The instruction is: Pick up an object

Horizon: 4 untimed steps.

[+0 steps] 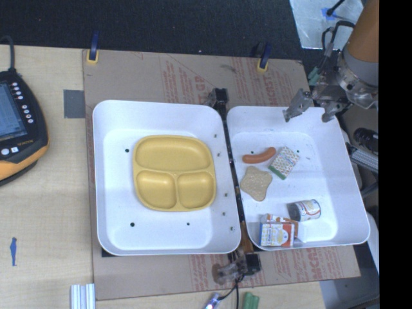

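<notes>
While nothing sits between the fingers, the pick counts as not yet begun; entries run largest to smallest.

Table: wood top under a cardboard sheet; both bins sit on the sheet, a pendant lies at the far left.
Left bin: holds the yellow tray alone, with a bare white floor around it.
Right bin: holds all the small items; the upper band and right side of its floor are bare.
Arm: enters at the upper right, above the right bin's far corner.
Claw: fingers apart, holding nothing, poised over the right bin's top rim, well apart from every item.
Carton: lies against the bottom rim; little room on that side.
Cracker: flat, near the left wall, just beside the sausage and packet.
Packet: mid-bin, close to the sausage's end.
Can: on its side, just above the carton, open floor to its right.
Sausage: nearest item to the claw, bare floor above it.
Progress: all still to do, by my reading: descend, close, lift.
Room: best approach looks to be from the bare upper band; the crowding lies low and left.
</notes>
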Each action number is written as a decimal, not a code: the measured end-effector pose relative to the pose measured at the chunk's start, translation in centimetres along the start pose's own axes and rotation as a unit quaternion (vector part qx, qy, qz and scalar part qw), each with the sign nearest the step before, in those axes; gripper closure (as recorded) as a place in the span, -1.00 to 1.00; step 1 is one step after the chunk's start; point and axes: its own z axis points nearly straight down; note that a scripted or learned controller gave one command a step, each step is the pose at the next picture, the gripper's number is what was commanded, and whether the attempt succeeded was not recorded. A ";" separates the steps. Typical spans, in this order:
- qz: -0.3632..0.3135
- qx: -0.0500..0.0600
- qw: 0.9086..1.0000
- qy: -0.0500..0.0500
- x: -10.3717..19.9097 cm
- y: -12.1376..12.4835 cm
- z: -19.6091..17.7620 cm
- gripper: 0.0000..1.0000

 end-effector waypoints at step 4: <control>0.000 -0.004 1.000 -0.001 2.2 -0.6 18.7 -1.00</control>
